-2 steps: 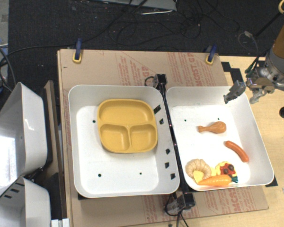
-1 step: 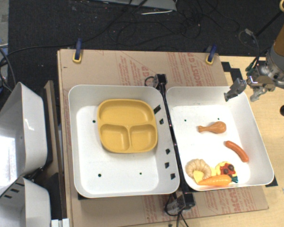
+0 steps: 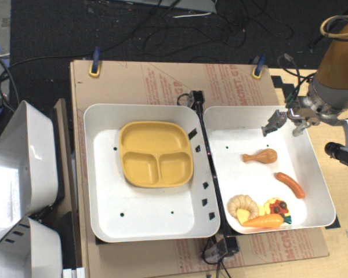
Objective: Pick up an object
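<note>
Drumstick (image 3: 260, 156) lying loose in the right bin (image 3: 313, 161), likeliest pick, nothing lifted yet. Nearest the front: carrot (image 3: 263, 221), shrimp (image 3: 242, 205) and a small mixed piece (image 3: 278, 206) bunched together. Further back, sausage (image 3: 290, 185), then that drumstick. Over in the left bin (image 3: 101, 172), just a yellow tray (image 3: 156, 153). At the far rim, pincer (image 3: 285, 122) spread wide, holding nothing. Descent and grasp still to come.

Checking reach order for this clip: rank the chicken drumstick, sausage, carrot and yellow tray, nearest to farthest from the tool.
From the tool:
1. Chicken drumstick, right bin, just below it.
2. Sausage, right bin, middle.
3. Carrot, right bin's front edge.
4. Yellow tray, left bin.
</note>
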